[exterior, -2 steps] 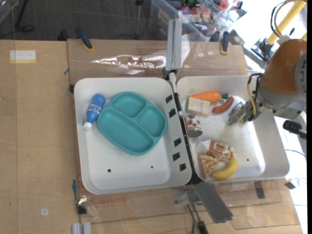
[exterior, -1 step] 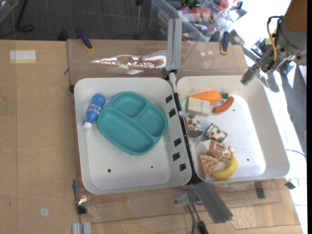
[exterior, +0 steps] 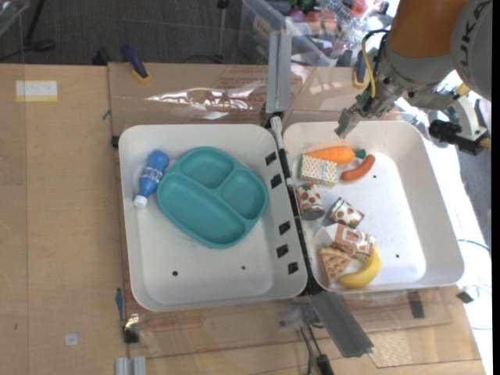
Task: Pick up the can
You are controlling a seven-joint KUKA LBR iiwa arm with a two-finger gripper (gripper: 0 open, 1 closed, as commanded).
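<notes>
I see the can (exterior: pixel 310 200) lying in the right bin (exterior: pixel 406 201) among food items, a teal tray (exterior: pixel 212 196) in the left bin (exterior: pixel 156 264), and the gripper (exterior: pixel 346 123) hovering, seemingly closed on nothing.

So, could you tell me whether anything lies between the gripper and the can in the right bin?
Yes. The gripper hovers at the right bin's far edge, and the can lies nearer its left wall. The carrot and a small box lie between them, the box right beside the can. From above, the can looks uncovered.
</notes>
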